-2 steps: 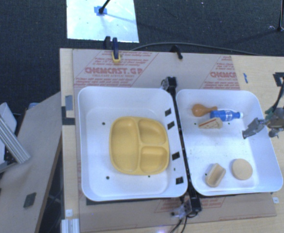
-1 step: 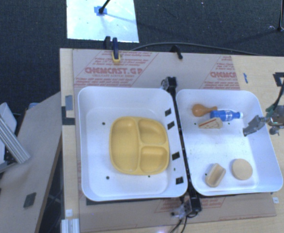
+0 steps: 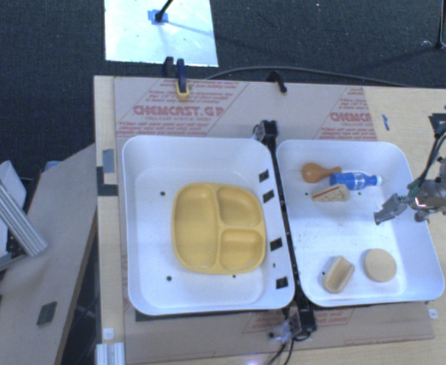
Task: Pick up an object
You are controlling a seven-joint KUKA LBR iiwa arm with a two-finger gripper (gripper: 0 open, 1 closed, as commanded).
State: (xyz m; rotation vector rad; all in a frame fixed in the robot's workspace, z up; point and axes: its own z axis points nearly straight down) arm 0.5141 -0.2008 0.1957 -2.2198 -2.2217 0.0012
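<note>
Though glossy — round tan biscuit

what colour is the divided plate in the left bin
Pale yellow. The divided plate shows plainly in the camera view, lying in the left bin.

Glossy white plastic bins, a matt yellow plastic tray, on a paper-covered bench.

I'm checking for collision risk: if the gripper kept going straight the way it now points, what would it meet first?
Probably bare floor of the right white bin. The gripper points left and downward from the right rim; the tan sandwich-like wedge lies farther along, though depth is unclear.
</note>
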